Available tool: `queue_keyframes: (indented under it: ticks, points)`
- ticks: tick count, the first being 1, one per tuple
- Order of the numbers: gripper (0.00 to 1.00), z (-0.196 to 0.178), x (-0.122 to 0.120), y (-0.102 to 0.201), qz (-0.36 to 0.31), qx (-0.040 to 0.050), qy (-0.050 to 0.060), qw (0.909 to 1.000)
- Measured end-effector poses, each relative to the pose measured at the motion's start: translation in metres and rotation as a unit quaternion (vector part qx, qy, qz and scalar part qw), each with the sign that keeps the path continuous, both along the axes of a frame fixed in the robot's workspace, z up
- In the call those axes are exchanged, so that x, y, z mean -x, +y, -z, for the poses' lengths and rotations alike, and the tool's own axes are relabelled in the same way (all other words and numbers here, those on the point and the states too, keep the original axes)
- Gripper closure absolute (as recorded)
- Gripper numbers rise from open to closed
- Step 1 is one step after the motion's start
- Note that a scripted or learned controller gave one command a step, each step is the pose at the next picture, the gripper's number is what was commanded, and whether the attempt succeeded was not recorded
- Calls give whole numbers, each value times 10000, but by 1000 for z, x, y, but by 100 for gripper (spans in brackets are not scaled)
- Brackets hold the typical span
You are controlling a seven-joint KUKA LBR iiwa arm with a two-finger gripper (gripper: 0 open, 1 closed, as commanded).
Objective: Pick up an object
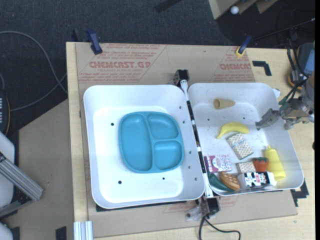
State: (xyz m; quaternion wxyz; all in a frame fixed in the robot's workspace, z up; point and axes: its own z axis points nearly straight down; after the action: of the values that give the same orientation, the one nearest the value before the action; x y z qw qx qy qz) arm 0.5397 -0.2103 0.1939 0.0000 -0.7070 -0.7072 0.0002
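- The gripper (268,118) hangs at the right bin's (250,90) far right rim; whether its fingers stand wide or narrow cannot be told.
- A banana (232,129) lies just left of the fingers, untouched.

Glossy white plastic bins (100,134); smooth blue plastic tray (150,141); matt cardboard bench (150,59).

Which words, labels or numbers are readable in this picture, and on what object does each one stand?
"CHEMCAST GP": red print on the brown sheet under the bins, at upper left.
The same red print, repeated on this sheet at upper right: too blurred to read surely.
Small packets in the right bin: printing too small to read.
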Motion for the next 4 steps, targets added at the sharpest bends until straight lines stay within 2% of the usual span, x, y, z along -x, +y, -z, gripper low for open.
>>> queue_keyframes:
  ticks: [1, 2, 3, 4]
  points:
    - [0, 28, -66, 60, -12, -5, -10, 10000]
    - [0, 84, -47, 102, -7, -6, -4, 10000]
    - [0, 111, -125, 108, 13, -2, 52, 10000]
    - [0, 109, -113, 99, 0, 2, 7, 10000]
